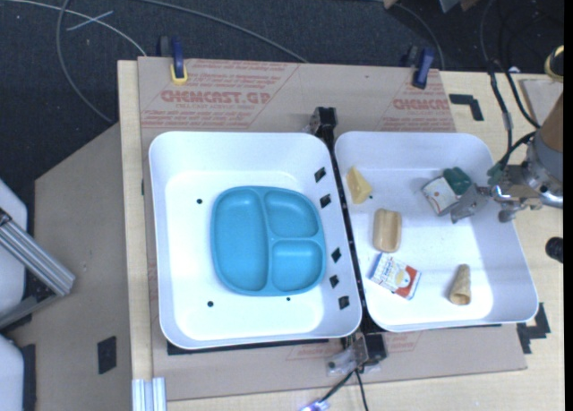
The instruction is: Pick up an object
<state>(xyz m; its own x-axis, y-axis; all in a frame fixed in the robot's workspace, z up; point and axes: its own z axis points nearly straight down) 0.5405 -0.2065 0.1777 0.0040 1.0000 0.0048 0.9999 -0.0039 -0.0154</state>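
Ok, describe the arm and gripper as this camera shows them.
The gripper is slim, dark grey metal on a silvery, blocky wrist mount. The arm behind it is a rounded grey body at the picture's right edge, with thin dark cables looping down beside it.

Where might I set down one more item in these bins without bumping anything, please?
The left bin is bare behind, left of and in front of the blue plate. In the right bin, a patch lies free between the tan roll, the cone and the gripper. Crowded: its left side, with yellow piece, roll and packet.
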